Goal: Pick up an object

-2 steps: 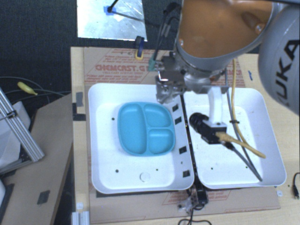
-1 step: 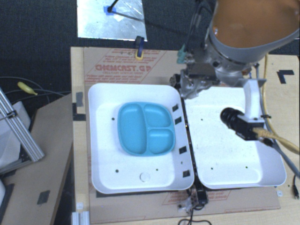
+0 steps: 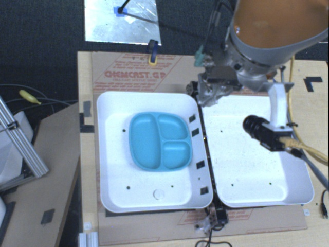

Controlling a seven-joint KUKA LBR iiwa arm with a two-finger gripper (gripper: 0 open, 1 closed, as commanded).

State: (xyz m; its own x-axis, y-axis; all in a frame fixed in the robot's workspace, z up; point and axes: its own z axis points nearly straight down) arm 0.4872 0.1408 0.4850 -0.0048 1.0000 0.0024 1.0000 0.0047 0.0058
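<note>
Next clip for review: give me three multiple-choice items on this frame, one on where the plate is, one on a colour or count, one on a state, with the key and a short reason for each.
1. Where does the divided plate lie?
A. In the left bin
B. In the right bin
C. On the cardboard behind the bins

2. How many compartments does the plate have?
A. Two
B. Three
C. Five

3. Where is the gripper relative to the plate?
A. Clamped on its rim
B. Apart from it, over the far end of the divide between the bins
C. Pressing into its middle

Key: 1 A, the blue plate rests flat on the left bin's floor. 2 B, its ridges mark off three sections. 3 B, white bin floor shows between the gripper and the plate, so nothing is picked up yet.
</note>
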